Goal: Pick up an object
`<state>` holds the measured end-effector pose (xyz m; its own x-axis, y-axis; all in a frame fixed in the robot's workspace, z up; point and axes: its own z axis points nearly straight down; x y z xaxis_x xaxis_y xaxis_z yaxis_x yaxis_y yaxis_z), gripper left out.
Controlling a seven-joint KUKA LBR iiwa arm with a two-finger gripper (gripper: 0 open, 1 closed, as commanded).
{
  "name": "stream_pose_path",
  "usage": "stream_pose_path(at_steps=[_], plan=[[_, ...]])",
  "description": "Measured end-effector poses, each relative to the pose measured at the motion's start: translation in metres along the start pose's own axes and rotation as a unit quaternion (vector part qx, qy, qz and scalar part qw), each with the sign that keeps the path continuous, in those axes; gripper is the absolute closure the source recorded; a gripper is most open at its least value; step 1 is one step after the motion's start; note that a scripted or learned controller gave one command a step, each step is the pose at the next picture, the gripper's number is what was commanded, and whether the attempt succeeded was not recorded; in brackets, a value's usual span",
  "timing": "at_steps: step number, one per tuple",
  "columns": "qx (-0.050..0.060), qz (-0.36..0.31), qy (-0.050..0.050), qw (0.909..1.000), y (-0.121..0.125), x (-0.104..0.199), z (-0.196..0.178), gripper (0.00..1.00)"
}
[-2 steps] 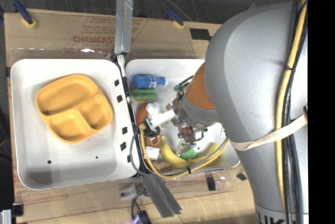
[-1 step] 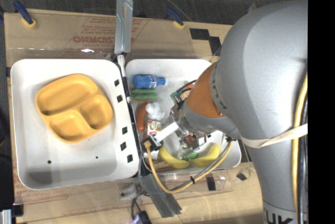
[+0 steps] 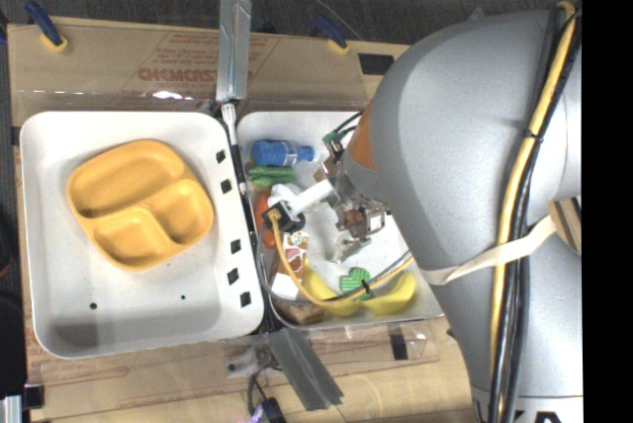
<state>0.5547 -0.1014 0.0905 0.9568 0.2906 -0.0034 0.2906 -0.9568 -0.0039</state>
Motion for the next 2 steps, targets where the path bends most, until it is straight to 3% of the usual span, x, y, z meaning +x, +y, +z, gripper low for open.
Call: stream_pose_path(at_steps=[1,2], plan=[[0.001,-0.122,0.000,0.9926,-0.005,-0.081,-0.001,0.00],[0.000,0.008,0.000,1.0000,-0.001,0.037,0.000,0.00]])
